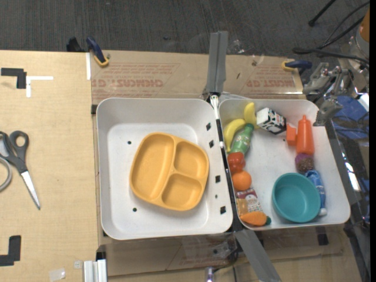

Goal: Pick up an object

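The right bin (276, 157) holds several items. Along its left wall lie a yellow banana (234, 128), a green bottle (241, 138), a red tomato (236, 160), an orange (241, 180), a snack packet (249, 202) and an orange carrot-like piece (254, 218). A black-and-white cube (270, 120) sits at the back. An orange bottle (304, 135), a dark purple item (304, 163), a blue bottle (318, 184) and a teal bowl (296, 197) are on the right side. My gripper (330, 86) hovers past the bin's back right corner, above no item.
The left bin (111, 157) holds a yellow divided plate (169, 171). Scissors (21, 164) lie on the wooden bench at the far left. A grey bar (217, 63) runs back from between the bins. Cables and blue cloth (352, 122) crowd the right edge.
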